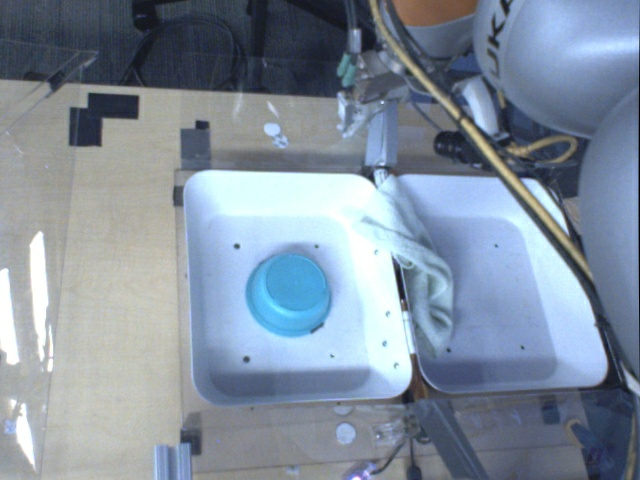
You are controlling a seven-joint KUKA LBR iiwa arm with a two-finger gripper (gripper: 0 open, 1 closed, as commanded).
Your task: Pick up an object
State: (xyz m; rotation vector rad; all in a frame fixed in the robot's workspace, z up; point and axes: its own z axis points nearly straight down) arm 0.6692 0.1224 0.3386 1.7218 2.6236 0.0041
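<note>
A pale grey-green cloth point(415, 268) drapes across the wall between the two bins, with most of it lying in the right bin point(520, 368). Its top corner is drawn up to a narrow point at the tips of my gripper point(380, 173). The gripper hangs at the bins' far edge above the divider and is shut on that corner. A round blue bowl point(289, 294) sits upside down in the middle of the left bin point(215, 368), well apart from the gripper.
The arm's grey body and orange band fill the upper right, with cables running down over the right bin's far side. A clear plastic sheet point(40, 268) lies on the wooden bench to the left.
</note>
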